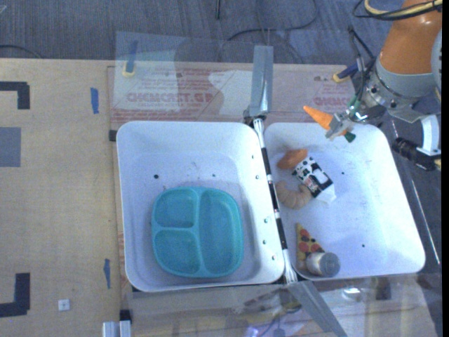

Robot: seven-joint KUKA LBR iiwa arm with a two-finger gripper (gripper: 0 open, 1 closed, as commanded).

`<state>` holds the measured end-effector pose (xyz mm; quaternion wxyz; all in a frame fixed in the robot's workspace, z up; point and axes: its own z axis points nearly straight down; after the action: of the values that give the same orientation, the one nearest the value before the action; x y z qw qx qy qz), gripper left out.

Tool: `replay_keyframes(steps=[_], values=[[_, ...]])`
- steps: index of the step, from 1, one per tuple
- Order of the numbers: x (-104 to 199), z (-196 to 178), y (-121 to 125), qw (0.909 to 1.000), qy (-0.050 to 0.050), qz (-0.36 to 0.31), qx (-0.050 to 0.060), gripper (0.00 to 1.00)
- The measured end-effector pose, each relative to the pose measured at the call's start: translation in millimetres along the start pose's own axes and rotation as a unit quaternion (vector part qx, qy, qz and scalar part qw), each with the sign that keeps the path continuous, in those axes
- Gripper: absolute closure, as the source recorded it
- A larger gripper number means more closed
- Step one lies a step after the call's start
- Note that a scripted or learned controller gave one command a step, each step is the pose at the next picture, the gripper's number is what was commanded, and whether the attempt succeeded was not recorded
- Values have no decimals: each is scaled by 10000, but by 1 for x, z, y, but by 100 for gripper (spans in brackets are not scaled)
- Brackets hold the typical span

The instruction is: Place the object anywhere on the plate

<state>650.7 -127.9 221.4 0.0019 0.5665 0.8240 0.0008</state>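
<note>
A teal divided plate lies in the front part of the left bin. My gripper hangs over the back rim of the right bin, far to the right of and behind the plate. An orange toy carrot sticks out to the left from between the fingers, and a bit of its green top shows on their other side. The gripper is shut on the carrot, which is lifted off the bin floor.
In the right bin lie an orange-brown piece, a black-and-white carton, a tan piece, a pizza slice and a grey can. A metal divider runs between the bins at the back.
</note>
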Motion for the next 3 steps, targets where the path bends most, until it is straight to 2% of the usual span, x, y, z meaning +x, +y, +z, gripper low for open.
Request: replay_keyframes(steps=[1,2,3], values=[[90,-8,-31,10000,10,97,10,100],[179,36,-19,9988,14,-492,15,100],[239,18,-67,9969,18,-792,23,100]])
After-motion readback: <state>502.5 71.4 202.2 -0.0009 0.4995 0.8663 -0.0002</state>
